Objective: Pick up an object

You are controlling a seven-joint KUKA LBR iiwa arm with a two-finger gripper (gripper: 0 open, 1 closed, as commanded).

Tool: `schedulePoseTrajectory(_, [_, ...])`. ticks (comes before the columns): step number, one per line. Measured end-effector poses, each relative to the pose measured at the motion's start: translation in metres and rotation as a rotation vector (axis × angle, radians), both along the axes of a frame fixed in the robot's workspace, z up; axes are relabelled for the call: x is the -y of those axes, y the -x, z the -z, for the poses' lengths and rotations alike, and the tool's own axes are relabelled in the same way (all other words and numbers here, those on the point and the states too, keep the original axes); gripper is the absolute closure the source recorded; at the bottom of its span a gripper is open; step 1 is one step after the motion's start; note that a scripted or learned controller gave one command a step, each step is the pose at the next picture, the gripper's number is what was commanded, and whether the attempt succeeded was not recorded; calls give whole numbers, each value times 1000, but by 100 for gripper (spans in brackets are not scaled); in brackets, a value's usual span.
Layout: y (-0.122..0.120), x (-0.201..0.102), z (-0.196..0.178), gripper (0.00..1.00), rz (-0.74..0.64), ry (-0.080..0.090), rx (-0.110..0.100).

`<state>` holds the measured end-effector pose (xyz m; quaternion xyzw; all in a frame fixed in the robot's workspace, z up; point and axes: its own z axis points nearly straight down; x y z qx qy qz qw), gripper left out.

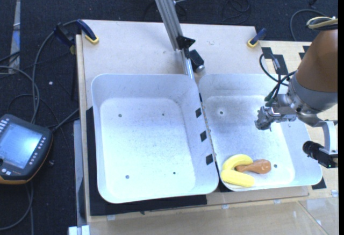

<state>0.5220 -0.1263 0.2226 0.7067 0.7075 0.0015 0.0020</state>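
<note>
In the right-hand shallow white plastic bin [226, 115], close to its near rim, lie a curved yellow banana-shaped toy [235, 170] and an orange-brown drumstick-shaped piece [258, 166], touching one another, the brown one tucked into the banana's curve. Either could serve as the thing to pick up; they are the bin's whole load. The left white bin [107, 121] overlaps the right one along the middle seam, and both sit on the pale wooden counter [161, 48]. The grey arm with its orange band reaches in from the right, and its tool [264, 119] hangs over the far-right part of the right bin, well apart from the two toys and farther from the camera than they are. Nothing is seen in the tool; whether it is spread or pressed together I cannot tell, as it is small and dark against the bin. Judging by this, the pick has not begun: the tool would need to travel toward the near rim before descending, and the touching pair may make a clean grab awkward
</note>
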Motion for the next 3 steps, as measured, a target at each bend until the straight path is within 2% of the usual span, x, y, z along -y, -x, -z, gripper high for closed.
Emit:
schedulePoseTrajectory(1, [0,0,-20,100,1,0,-3])
schedulePoseTrajectory(3, [-9,-108,-34,100,-4,-2,-5])
